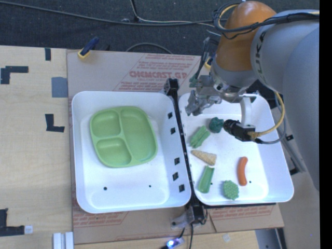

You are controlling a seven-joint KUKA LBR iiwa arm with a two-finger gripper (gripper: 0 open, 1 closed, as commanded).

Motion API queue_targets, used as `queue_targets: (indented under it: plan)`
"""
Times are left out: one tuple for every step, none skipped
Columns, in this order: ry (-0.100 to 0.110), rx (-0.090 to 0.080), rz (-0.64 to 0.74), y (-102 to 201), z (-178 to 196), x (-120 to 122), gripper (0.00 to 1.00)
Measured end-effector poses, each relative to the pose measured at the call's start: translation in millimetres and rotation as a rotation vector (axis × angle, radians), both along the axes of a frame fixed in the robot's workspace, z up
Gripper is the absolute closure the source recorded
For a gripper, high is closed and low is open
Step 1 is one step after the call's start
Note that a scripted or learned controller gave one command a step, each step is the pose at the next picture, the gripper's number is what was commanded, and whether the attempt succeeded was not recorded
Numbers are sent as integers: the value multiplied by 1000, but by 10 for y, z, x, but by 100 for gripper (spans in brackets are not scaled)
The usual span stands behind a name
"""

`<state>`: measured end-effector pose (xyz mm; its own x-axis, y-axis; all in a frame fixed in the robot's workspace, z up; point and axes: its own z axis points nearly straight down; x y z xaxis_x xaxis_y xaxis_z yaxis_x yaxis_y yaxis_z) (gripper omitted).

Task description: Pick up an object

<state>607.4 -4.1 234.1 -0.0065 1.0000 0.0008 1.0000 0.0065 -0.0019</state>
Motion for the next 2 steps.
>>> queue_targets:
  plan:
    - [-1, 0, -1, 470, 44, 38, 100]
    - [0, -1, 0, 1002, 12, -17, 100]
